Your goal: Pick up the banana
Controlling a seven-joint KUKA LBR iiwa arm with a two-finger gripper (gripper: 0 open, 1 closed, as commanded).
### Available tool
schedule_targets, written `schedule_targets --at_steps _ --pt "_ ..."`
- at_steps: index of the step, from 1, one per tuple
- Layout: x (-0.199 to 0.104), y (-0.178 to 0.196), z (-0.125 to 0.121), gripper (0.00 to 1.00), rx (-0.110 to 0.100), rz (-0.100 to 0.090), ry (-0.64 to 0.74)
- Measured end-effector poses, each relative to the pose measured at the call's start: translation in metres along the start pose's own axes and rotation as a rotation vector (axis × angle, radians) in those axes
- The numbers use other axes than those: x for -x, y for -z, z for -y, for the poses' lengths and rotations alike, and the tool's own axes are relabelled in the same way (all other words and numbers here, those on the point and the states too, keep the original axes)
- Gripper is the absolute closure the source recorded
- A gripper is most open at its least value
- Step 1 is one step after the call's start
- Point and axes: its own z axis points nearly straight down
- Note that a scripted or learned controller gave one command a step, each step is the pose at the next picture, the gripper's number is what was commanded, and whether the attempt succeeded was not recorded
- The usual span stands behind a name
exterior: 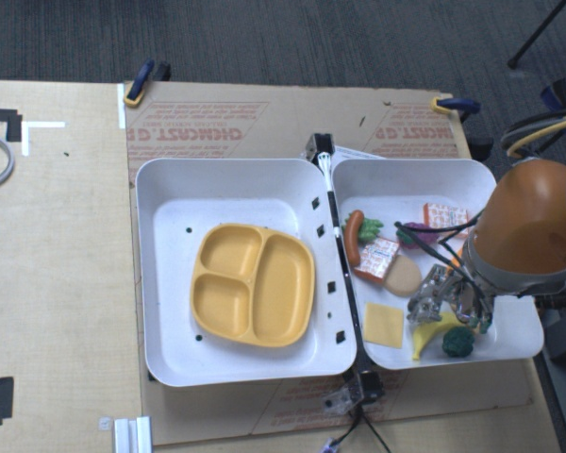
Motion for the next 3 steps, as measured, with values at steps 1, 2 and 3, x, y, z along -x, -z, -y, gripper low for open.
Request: schedule_targets --at_steps 1,2,3 --pt "-0.008 -0.010 -0.019 1.00 0.000 -0.004 0.528" --pt "0.022 -0.010 0.035 1.00 0.001 -0.003 0.767" --pt "0.024 0.000 0.034 1.00 0.002 0.001 0.762"
